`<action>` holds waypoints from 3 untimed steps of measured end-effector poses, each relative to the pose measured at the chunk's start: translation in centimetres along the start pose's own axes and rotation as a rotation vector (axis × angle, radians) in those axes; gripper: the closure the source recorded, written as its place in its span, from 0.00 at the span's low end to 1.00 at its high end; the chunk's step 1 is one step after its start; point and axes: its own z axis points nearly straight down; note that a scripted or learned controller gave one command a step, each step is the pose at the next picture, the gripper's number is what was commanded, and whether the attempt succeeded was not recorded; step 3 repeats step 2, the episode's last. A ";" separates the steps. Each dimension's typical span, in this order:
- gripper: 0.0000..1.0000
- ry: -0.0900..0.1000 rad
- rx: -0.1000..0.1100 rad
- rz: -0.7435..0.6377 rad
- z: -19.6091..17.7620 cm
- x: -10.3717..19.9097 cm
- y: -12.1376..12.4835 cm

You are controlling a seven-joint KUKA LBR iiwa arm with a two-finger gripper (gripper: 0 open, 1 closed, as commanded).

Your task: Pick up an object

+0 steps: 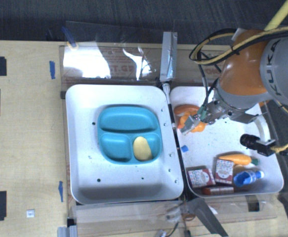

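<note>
While a yellow lemon point(142, 147) fills the blue tray point(129, 120), cartons point(212, 172) seemingly crowd the right bin point(277, 181).

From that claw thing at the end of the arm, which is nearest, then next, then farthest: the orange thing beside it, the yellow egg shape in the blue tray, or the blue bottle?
From the end effector:
1. Orange thing, right at it, in the right bin's upper left corner.
2. Yellow egg shape, in the blue tray's lower right compartment, left bin.
3. Blue bottle, at the right bin's lower right.

Wooden bench point(20, 147) bears two white bins point(84, 181).
</note>
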 end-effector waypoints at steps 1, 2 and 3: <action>1.00 -0.002 -0.002 0.236 0.0 -0.3 6.4; 1.00 -0.001 0.001 0.360 0.0 -2.4 -1.5; 1.00 -0.001 0.001 0.360 0.0 -2.4 -1.5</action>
